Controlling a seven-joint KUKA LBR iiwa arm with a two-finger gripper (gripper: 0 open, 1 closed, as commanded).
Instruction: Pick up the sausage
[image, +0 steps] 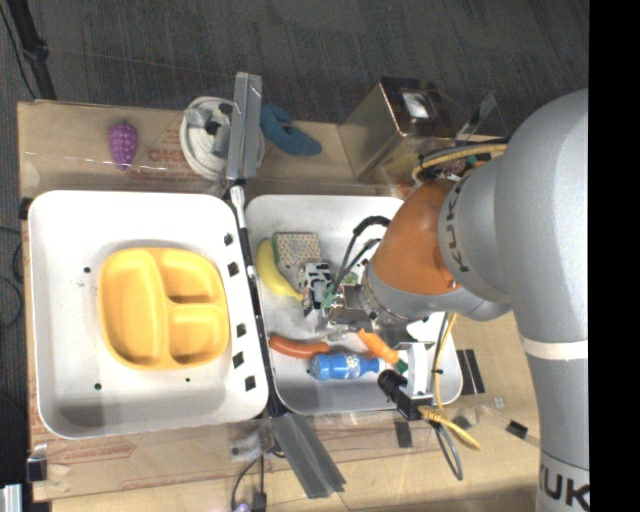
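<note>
The sausage (298, 348), a long reddish-orange piece, lies near the front left of the right bin (262, 215), close to the divider wall. My gripper (320, 292) hangs just above and slightly right of it, over the bin's middle. It sits between the sausage and a yellow banana (268, 270). The gripper's tip is dark and small here, and nothing can be made out in it.
A blue bottle (340, 367) and an orange carrot (379, 348) lie right beside the sausage. A grey patterned pad (297, 246) rests by the banana. The left bin (60, 230) holds a yellow divided plate (165, 305). The arm's bulk covers the right bin's right side.
</note>
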